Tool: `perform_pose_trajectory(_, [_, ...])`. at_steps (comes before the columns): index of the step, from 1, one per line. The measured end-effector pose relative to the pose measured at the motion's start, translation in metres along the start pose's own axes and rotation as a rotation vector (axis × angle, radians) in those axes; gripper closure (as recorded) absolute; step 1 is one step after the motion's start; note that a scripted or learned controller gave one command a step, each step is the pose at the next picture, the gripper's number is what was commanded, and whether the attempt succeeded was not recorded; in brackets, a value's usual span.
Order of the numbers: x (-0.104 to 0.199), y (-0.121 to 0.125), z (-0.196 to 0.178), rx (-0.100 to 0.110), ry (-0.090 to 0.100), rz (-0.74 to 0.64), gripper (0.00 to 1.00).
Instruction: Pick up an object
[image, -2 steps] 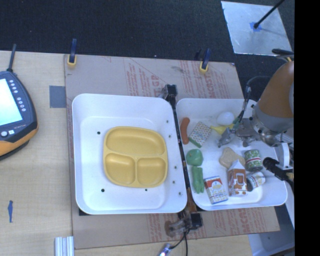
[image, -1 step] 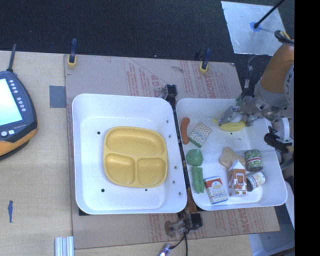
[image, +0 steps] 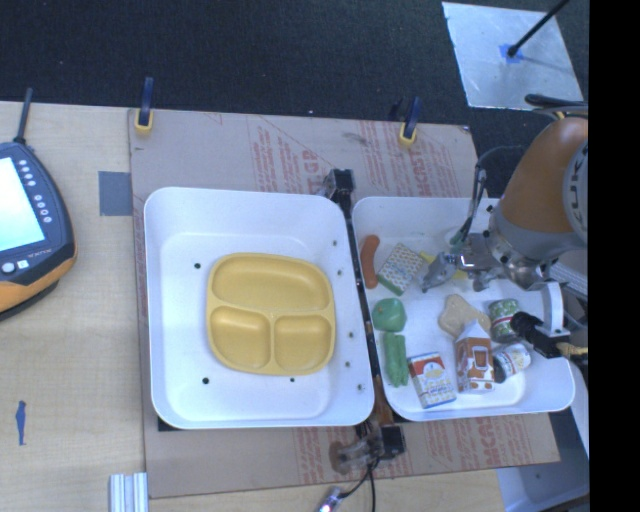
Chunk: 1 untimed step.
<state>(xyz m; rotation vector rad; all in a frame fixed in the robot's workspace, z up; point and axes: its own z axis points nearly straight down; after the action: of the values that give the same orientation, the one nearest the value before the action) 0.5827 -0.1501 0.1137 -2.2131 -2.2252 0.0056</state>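
Low over the right bin (image: 400, 405), my tool (image: 441, 270) hangs near the bin's middle, reaching in from the right below the orange band (image: 545, 185) of my arm. Whether its fingers are apart or together I cannot tell; they are small and grey against the white floor, and I see nothing held between them.

Things to pick lie all around it in this bin. Just left of the tool is a checkered pad (image: 402, 265), tilted, and left of that a sausage (image: 371, 260) lying lengthwise near the bin's left wall. Below them sits a green ball (image: 389, 314), and under it a green stick (image: 396, 358) pointing toward the front edge. Bread (image: 460, 316) lies just below the tool. Nearer the front are two small cartons, a red and white one (image: 432, 378) and a brown one (image: 474, 362), side by side. To the right of the bread are a green can (image: 504, 318) and, below it, a white can (image: 513, 359), both on their sides.

In the left bin (image: 160, 300) a yellow tray (image: 270, 313) with three compartments lies flat near the middle, well apart from the tool.

Both bins rest on a brown board (image: 250, 150) clamped to the desk (image: 70, 400). At the far left of the desk lies a pendant (image: 30, 230) with an orange rim.
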Motion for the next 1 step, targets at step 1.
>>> perform_pose_trajectory(1, [-0.0085,-0.035,0.0206,-0.004,-0.002,-0.001,0.0])
